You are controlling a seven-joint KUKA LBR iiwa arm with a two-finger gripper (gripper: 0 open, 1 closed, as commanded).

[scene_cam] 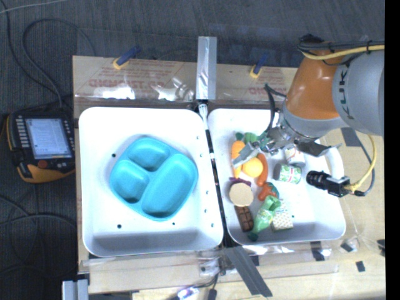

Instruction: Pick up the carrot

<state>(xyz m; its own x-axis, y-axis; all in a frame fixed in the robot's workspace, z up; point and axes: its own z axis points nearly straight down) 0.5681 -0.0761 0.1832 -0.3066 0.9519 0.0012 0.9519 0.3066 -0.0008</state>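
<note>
Reaching in from the right, my arm hangs over the right bin, its orange band above the wrist, and my gripper sits low among the toy food at the bin's left side. Whether anything is caught there I cannot tell; the metal tips merge with the clutter beneath them.

The carrot lies near the bin's upper left, orange with a green leafy top just beyond it, right beside my gripper and close to the wall shared with the other bin. Crowded against it is a yellow-orange round piece, touching or nearly so. Below that sits a round tan disc with a dark purple rim, and below that a brown chocolate-like bar. To the right of the disc is a small red and orange piece, then a green packet and a pale spotted block. A small white and green can lies on its side under my wrist, well inside the bin.

The left bin holds a blue three-compartment plate, well apart from me. A teach pendant rests on the floor to the far left.
</note>
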